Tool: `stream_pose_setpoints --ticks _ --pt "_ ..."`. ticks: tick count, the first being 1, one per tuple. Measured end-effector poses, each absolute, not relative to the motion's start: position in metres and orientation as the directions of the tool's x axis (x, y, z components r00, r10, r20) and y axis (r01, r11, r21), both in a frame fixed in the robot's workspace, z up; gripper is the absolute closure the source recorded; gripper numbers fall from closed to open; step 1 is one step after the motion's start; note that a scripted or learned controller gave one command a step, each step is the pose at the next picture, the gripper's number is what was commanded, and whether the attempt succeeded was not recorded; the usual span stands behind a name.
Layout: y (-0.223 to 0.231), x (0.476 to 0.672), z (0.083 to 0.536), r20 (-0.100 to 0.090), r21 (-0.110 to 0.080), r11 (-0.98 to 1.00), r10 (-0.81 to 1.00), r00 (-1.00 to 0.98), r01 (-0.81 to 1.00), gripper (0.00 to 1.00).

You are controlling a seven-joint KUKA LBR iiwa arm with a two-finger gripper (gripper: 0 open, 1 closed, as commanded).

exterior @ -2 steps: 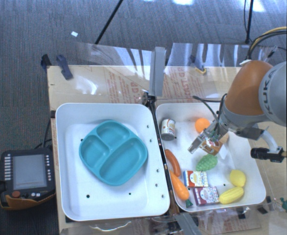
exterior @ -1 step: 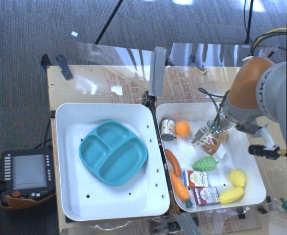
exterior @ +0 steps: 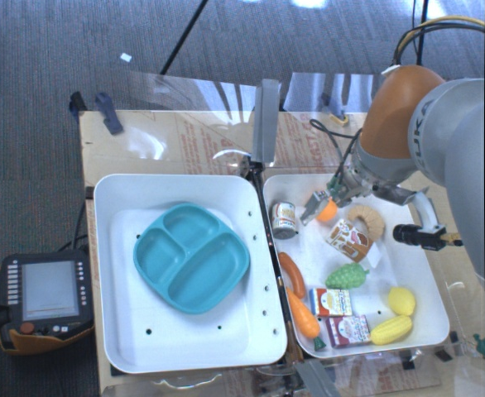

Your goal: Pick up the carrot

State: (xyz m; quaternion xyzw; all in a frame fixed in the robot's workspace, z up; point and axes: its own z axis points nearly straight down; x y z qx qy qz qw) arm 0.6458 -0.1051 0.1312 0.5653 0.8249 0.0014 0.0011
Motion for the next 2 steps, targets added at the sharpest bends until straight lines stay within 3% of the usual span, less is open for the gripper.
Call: stream_pose_setpoints --ticks 1,2 --pt "-0.153 0.644 0.086 0.002 -0.004 0.219 0.976 -0.219 0.976 0.00" --pt "-0.129 0.642 0.084 0.000 -0.011 -0.097 0.995 0.097 0.995 0.00"
